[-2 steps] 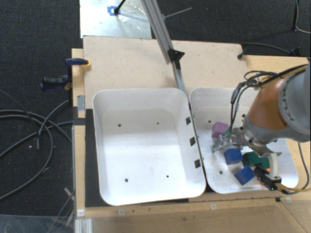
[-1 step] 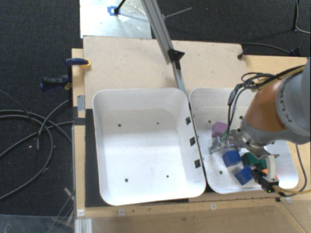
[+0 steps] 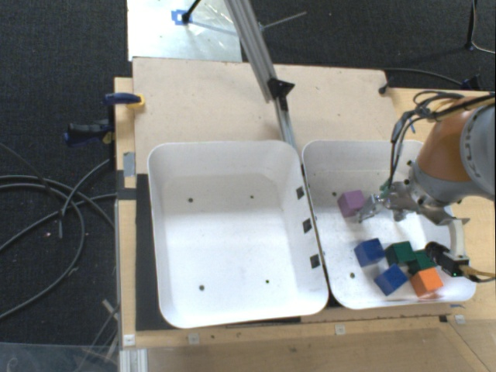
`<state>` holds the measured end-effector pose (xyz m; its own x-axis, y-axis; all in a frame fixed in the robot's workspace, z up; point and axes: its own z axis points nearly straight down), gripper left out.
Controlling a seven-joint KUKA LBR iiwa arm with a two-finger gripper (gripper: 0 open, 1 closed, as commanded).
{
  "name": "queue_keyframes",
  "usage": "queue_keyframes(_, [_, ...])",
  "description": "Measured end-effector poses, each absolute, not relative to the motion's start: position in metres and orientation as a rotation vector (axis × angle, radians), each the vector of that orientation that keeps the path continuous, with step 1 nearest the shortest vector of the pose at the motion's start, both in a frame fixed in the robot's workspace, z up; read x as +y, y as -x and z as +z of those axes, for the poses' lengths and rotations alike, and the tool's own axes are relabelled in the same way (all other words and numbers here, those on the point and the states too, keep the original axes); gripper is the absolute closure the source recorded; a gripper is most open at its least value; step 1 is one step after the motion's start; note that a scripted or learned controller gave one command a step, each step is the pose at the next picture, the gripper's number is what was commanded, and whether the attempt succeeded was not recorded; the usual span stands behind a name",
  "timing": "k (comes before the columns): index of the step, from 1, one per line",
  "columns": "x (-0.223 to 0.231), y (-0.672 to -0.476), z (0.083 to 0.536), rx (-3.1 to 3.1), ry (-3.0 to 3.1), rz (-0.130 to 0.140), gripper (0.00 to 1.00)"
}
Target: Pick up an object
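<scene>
Camera view, nearest first: at the near edge of the right bin [image 3: 341,289] lies a tight cluster of blocks, an orange block [image 3: 425,282] at the near right, a blue block [image 3: 390,279] just left of it, a green block [image 3: 403,253] behind them, and a second blue block [image 3: 369,251] to the left of the green one. These sit touching or almost touching, so picking any one of them risks nudging its neighbours. Farther in, a purple block [image 3: 352,203] stands apart from the cluster on bare bin floor, and the tool [image 3: 370,210] sits low just to its right, at the end of the arm [image 3: 449,157] that reaches in from the right. Whether the tool is wide or narrow I cannot tell, and no block can be seen between its tips. The purple block looks like the easiest target, being isolated. To do this step well, I judge the tool should be centred over that block rather than beside it, aligned with two flat faces, lowered until the tips bracket the block near the floor, then closed and lifted straight up. Coming down off-centre would likely just push the block toward the divider. The left bin [image 3: 167,231] lies beyond reach of this step, on the bench [image 3: 209,99].
</scene>
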<state>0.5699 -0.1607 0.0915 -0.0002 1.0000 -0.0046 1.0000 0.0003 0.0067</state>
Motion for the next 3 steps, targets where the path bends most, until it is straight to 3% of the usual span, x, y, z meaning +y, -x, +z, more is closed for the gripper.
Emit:
queue_keyframes(1, [-0.115,-0.639,0.092,2.23,-2.205,0.01,0.0])
queue_keyframes(2, [-0.12,-0.637,0.102,2.227,-2.207,0.002,1.0])
queue_keyframes(3, [-0.119,-0.637,0.102,2.229,-2.206,0.001,0.0])
